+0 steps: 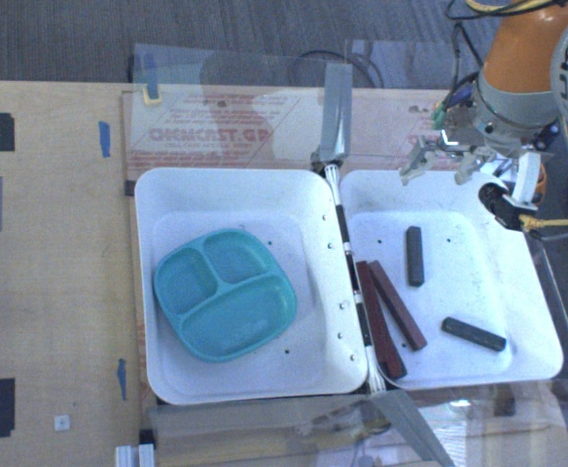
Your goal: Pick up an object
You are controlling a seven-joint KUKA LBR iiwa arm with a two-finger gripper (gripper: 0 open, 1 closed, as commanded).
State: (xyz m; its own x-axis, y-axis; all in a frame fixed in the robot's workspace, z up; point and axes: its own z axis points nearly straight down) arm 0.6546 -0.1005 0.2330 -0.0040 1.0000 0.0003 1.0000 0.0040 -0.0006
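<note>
The right bin [517, 261] holds a dark grey bar [414, 256] standing lengthwise near its middle. A second dark bar [474, 334] lies slanted at the front right. Two long dark red bars [396, 305] [376, 321] lie side by side against the bin's left wall. My gripper [442, 166] hangs over the far edge of the right bin, well above and behind the grey bar. Its fingers [414, 167] are spread open with nothing between them.
The left bin [158, 212] holds a teal divided plate [226, 293]. A metal divider [336, 125] stands between the bins at the back. Behind them lies a cardboard sheet [216, 129]. Cables [503, 202] hang beside the wrist at the right.
</note>
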